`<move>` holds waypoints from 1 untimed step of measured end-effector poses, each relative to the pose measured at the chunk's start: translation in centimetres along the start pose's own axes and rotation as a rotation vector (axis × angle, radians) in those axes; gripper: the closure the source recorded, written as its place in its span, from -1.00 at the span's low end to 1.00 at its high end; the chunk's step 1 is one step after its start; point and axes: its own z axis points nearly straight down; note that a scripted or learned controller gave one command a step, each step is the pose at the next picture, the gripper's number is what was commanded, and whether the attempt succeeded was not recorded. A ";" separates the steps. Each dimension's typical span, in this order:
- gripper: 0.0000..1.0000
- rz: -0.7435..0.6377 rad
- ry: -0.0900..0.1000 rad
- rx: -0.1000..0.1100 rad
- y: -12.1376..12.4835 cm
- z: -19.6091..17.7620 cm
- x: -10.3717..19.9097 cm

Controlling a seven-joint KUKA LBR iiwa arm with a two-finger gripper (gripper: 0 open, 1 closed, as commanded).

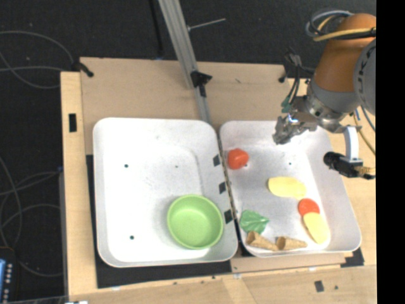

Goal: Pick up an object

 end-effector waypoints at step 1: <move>1.00 -0.001 0.001 0.003 0.1 -3.3 -0.1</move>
